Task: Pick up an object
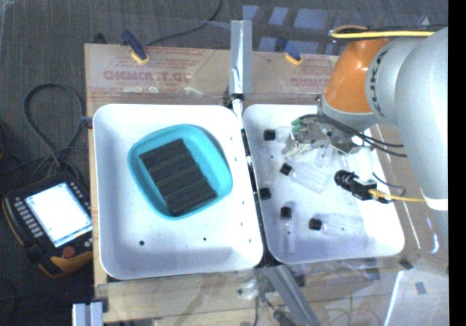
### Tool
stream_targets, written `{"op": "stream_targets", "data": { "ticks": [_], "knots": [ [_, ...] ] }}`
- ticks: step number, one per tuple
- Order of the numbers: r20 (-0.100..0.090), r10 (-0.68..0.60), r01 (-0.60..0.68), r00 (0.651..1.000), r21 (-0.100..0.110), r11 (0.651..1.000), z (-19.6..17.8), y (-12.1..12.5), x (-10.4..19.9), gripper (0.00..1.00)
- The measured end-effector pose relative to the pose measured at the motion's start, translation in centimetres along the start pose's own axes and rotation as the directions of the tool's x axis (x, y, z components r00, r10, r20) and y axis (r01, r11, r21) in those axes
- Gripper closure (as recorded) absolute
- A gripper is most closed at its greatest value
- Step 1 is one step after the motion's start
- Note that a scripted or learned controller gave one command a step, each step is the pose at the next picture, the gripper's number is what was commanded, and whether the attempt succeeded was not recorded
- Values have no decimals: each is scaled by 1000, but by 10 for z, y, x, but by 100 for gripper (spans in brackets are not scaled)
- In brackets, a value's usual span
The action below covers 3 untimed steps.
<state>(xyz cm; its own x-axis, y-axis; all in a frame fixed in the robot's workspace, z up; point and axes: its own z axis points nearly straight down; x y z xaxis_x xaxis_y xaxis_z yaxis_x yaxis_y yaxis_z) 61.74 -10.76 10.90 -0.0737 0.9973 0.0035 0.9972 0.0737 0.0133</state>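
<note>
Arm: grey [426, 110], reaching in from the right, bent downward.
Wrist: orange band [353, 77] above it.
Gripper: [306, 139] low, tilted leftward, cables trailing beside it.

The arm [408, 99] is reaching in from the right, with its hand [309, 139] sitting low over the right bin [393, 241] among clear plastic vials with small black caps [314, 224]. Over in the left bin [109, 244], a blue bowl [142, 153] is holding a black ridged block [178, 175], and a handheld screen [51, 215] is glowing beside the worktop [167, 73].
</note>
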Motion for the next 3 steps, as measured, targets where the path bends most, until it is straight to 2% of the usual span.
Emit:
{"op": "stream_targets", "data": {
  "ticks": [1, 2, 3],
  "knots": [
    [3, -298, 298, 955, 14, 955, -75, 54, 22, 100],
    [9, 80, -81, 997, 13, 997, -188, 40, -56, 100],
    [10, 116, -116, 993, 15, 993, -128, 48, -57, 100]
  ]
}}
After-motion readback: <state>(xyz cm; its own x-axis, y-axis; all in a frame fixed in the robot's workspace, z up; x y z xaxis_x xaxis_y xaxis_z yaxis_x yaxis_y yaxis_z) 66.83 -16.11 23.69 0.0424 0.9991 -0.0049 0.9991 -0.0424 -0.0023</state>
